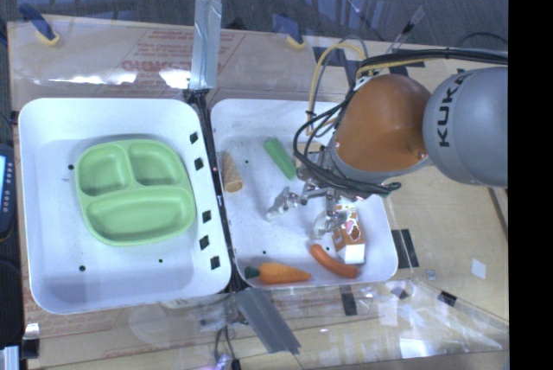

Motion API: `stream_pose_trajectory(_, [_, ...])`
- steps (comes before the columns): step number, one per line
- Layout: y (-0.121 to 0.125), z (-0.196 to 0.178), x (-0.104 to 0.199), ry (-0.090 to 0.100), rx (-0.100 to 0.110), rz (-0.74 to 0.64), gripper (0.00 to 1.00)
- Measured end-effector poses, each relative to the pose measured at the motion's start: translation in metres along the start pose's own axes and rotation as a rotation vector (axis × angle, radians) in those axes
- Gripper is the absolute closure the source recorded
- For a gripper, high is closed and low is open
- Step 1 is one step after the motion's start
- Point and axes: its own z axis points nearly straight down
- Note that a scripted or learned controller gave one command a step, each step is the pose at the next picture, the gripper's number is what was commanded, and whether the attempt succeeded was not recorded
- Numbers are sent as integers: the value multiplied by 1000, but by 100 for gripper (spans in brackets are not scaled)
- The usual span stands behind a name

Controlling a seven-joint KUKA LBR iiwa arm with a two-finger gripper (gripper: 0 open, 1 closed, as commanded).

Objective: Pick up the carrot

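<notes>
In the left bin [43, 187] lies a green divided plate [135, 191]. The right bin [251, 122] holds the carrot [278, 274] by its near wall, a red sausage [333, 262] just to the right of it, a green stick [279, 157], a small cone [232, 172] and a toy block [348, 239]. The arm [389, 126] reaches over this bin, its gripper [298, 200] low near the middle, holding nothing; whether it is apart or together I cannot tell

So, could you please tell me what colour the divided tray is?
Light green tray, clearest in the camera view.
</notes>
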Motion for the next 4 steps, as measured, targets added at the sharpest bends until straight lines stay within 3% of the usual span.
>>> stream_pose_trajectory(1, [-1,-11,-3,-1,2,-8,100])
stream_pose_trajectory(2, [28,-102,-86,-1,8,-231,100])
stream_pose_trajectory(3, [27,-100,-95,1,2,-850,100])
stream_pose_trajectory(4, [30,-99,-172,-1,1,-859,100])
